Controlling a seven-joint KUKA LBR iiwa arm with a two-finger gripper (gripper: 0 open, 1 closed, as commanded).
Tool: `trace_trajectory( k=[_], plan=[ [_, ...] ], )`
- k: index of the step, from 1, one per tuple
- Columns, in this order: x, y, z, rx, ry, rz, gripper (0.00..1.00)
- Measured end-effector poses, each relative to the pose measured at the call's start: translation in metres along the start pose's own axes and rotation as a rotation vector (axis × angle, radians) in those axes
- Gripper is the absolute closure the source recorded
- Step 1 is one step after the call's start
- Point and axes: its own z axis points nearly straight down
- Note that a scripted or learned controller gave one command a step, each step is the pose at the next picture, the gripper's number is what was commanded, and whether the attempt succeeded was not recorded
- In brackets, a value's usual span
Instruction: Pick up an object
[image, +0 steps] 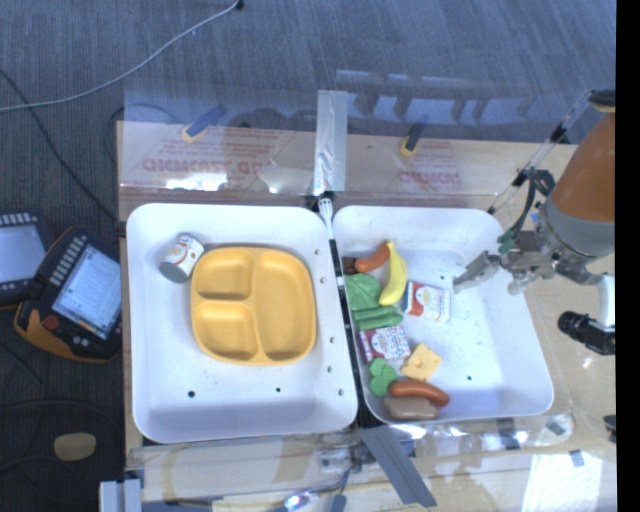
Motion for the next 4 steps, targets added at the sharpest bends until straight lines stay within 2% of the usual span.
trace_trajectory(
  k=[1,2,3,4],
  plan=[
    [0.060,0.042,0.100,-0.001,-0.006,0.114,0.00],
    [0.095,0.033,0.101,-0.016,-0.009,0.097,0.00],
    [0.120,0.076,0.008,-0.002,-0.002,-0.059,0.00],
    [0.085,0.071,0.099,-0.001,-0.002,0.044,0.00]
  ],
)
